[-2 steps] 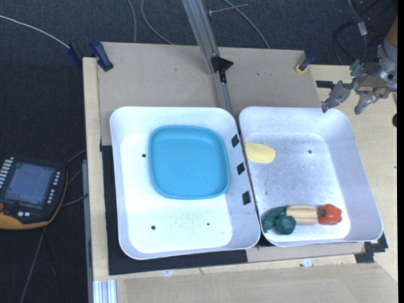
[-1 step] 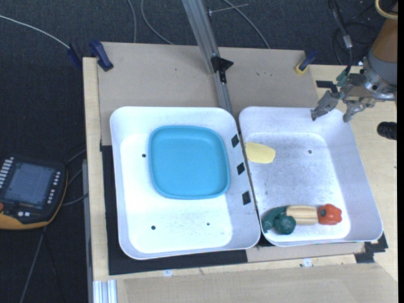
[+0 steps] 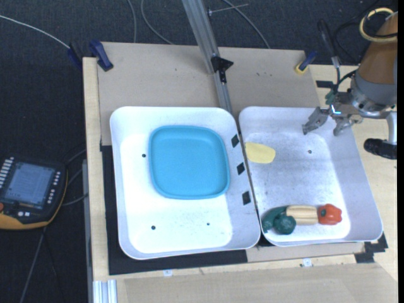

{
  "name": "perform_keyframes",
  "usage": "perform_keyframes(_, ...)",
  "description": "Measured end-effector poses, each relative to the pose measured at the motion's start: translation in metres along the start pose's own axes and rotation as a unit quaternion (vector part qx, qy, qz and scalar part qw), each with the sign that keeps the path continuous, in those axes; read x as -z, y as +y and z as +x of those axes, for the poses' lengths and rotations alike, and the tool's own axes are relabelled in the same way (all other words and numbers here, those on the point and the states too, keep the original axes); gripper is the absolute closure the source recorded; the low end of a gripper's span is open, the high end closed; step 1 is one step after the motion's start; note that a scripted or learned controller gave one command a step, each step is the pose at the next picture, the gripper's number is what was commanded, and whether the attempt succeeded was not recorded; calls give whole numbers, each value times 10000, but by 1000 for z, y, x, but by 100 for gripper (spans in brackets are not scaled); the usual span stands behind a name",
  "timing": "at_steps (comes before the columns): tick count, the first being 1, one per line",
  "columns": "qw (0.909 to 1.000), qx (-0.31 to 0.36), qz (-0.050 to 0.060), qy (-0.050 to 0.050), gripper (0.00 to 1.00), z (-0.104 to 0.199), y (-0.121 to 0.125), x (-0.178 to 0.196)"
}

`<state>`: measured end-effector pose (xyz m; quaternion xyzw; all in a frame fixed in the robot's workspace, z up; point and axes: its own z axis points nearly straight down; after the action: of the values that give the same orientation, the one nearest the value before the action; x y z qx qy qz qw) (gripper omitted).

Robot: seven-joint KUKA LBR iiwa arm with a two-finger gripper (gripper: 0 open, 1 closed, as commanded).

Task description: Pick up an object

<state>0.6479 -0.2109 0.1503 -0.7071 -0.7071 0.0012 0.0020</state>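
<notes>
My gripper (image 3: 328,125) hangs over the far right corner of the right bin (image 3: 353,175), its two grey fingers spread open with nothing between them. A pale yellow flat piece (image 3: 260,153) lies at the bin's left wall. Along the near edge lie a dark green lump (image 3: 279,222), a tan cylinder (image 3: 302,214) and a red piece (image 3: 329,214), touching in a row. All of these sit well away from the gripper.
The left bin (image 3: 129,226) holds a square blue plate (image 3: 189,161). A slanted metal pole (image 3: 205,30) comes down between the bins at the back. A handheld pendant (image 3: 28,191) lies on the floor at the left. Clamps sit at the bench's back corners.
</notes>
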Motion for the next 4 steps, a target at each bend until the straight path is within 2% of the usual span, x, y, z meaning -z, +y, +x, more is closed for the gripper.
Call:
perform_keyframes(1, 10000, 2, -3, 0, 0, 1, -1, -53)
perform_keyframes(2, 10000, 5, -33, -9, 100, 0, 1, -38)
perform_keyframes(4, 10000, 0, -46, -12, 100, -1, -7, 50)
